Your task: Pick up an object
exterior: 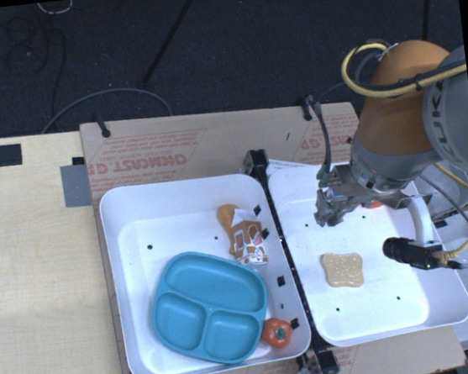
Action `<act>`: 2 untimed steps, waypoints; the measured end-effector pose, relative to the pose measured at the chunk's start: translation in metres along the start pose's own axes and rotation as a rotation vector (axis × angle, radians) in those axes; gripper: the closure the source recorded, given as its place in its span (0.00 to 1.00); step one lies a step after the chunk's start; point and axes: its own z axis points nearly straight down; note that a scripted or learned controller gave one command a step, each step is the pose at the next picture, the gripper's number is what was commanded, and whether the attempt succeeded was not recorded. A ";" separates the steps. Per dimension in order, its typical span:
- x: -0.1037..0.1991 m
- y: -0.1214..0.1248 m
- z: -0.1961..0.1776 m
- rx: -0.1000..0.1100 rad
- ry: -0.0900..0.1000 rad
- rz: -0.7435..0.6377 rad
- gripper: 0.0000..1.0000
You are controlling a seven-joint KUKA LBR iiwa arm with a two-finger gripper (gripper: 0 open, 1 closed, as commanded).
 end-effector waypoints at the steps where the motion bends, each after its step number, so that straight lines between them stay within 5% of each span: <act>1: 0.043 -0.004 0.006 0.001 -0.001 0.001 1.00; 2: 0.091 -0.015 0.016 0.002 -0.001 0.000 1.00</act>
